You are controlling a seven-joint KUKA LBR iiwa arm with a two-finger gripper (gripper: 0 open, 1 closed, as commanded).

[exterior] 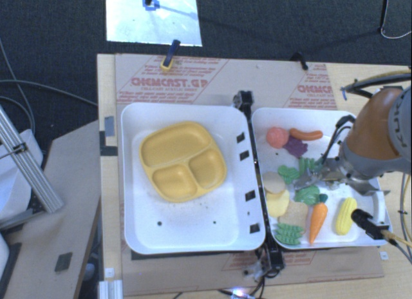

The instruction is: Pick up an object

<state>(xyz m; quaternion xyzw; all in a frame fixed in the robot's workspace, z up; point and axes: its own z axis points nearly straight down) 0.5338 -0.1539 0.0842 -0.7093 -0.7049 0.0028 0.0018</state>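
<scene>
A: Item one, the arm: grey KUKA arm with an orange band point(386, 120), reaching into the right-hand shallow white bin point(267, 118); its two-finger gripper point(317, 175) sits low among the toys; whether the jaws stand open or closed I cannot tell, the wrist covers them.

B: Candidates for picking?

A: Just at the jaws, a green leafy plastic vegetable point(308, 194) and a second green leafy piece point(290, 174) on the side away from the arm; below the jaws in the picture, an orange plastic carrot point(317, 221); beside it, nearer the arm, a yellow plastic corn cob point(345, 215); beyond the jaws toward the far wall, a purple toy piece point(297, 147), an orange-red plastic sausage point(306, 135) and a pinkish-red round plastic fruit point(277, 137); toward the bin divider, a pale yellow wedge-shaped toy point(277, 202).

B: And the left bin?

A: Left-hand shallow white bin point(132, 182), holding one yellow three-compartment plastic plate point(183, 160), well apart from the jaws (not a likely target).

B: Handling advice?

A: My judgement: the green vegetable at the jaws is the aim; the pieces lie crowded, so centre on one piece alone, close across its narrow width, lift straight up; leafy shapes may slip.
</scene>
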